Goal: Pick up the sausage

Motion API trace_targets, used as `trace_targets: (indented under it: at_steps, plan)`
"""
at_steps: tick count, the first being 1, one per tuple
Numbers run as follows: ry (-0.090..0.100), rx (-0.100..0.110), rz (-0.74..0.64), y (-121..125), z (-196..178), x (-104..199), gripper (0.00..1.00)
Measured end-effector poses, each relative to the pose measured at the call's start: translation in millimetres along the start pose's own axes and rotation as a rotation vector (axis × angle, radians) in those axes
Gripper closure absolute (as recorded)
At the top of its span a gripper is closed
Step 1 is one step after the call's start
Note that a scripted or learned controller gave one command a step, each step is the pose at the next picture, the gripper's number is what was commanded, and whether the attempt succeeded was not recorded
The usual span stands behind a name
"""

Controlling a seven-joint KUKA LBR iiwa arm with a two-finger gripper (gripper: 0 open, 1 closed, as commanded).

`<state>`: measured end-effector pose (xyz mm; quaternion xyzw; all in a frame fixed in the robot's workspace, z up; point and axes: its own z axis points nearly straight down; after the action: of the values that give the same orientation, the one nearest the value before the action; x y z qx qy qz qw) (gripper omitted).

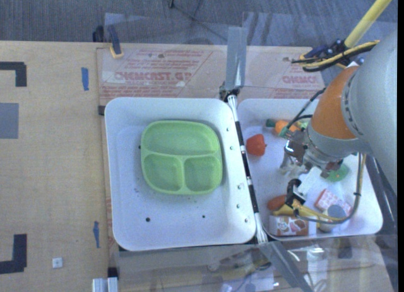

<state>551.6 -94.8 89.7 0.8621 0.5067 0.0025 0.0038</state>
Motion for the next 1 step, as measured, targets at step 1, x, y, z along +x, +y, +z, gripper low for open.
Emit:
trace_targets:
  at_steps: [1]
  plan:
    - [0.004,0.002,-0.001,-0.8,1.1,2.3,0.0]
